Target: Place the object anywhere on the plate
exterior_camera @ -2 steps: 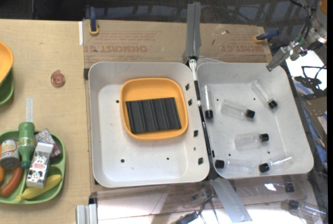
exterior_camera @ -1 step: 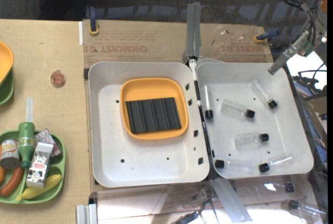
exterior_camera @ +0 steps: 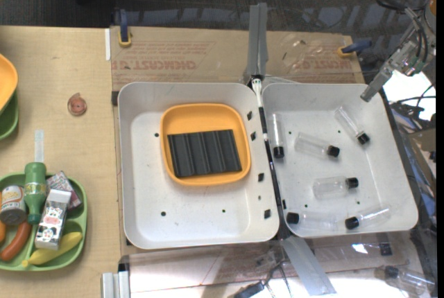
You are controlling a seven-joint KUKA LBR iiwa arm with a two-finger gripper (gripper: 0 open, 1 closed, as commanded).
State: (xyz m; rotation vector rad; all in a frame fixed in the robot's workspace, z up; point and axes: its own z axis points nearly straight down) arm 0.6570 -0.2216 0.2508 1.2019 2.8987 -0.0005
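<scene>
An orange square plate lies in the left white bin. A dark grey ridged slab rests flat on the plate, covering most of its middle. In the right white bin several clear vials with black caps lie scattered, among them one by the left wall and one near the back. My gripper hangs at the far right, above the back right corner of the right bin, apart from the plate and from every vial.
On the wooden table to the left stands a green tray of toy food, with an orange bowl at the edge and a small pink disc. Cardboard lies behind the bins. Cables crowd the right side.
</scene>
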